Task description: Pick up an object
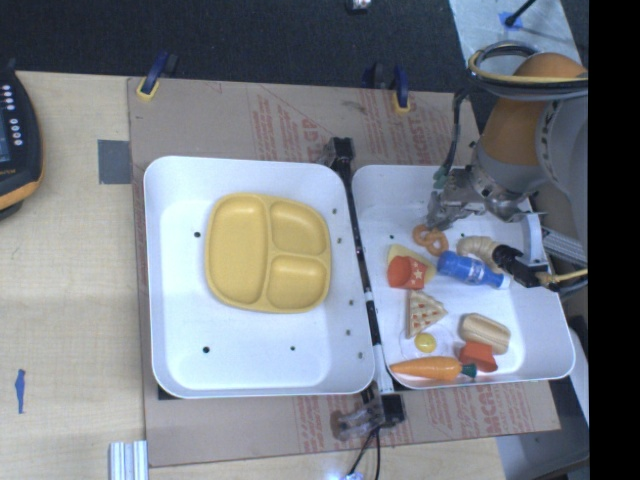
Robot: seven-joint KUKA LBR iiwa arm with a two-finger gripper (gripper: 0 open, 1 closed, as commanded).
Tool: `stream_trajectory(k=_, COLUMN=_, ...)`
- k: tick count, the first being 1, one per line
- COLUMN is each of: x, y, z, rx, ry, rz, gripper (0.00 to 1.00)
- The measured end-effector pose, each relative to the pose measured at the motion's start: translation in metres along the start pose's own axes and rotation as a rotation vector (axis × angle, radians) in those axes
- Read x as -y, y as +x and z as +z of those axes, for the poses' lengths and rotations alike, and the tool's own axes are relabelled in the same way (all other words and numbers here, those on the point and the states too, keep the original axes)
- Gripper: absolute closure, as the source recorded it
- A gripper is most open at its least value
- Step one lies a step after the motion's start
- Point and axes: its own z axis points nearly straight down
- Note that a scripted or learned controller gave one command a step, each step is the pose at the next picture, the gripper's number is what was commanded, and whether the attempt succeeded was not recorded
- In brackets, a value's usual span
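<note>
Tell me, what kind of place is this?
Probably a robot test lab: a robot arm reaches over two white bins, one with toy food like a plastic carrot, on clamped cardboard.

pretzel (432,238) | small, orange-brown | flat | R bin, upper-left

Pale wooden bench (70,298); brown cardboard sheet (250,118) (blue clamps (400,86)); dark floor (220,18).

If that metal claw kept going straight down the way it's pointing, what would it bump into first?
Most likely the small orange pretzel-shaped toy, which lies just under the gripper in the right white bin. Depth is hard to judge from above, so it might touch the bin floor beside it.
</note>
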Motion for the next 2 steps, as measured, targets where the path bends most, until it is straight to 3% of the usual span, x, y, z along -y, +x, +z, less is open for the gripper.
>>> stream_trajectory(k=1, x=0.000, y=0.000, z=0.001, rx=0.000, ry=0.001, rz=0.000, gripper=0.00)
stream_trajectory(k=2, x=-0.003, y=0.012, z=0.012, rx=-0.002, ry=0.001, rz=-0.001, gripper=0.00)
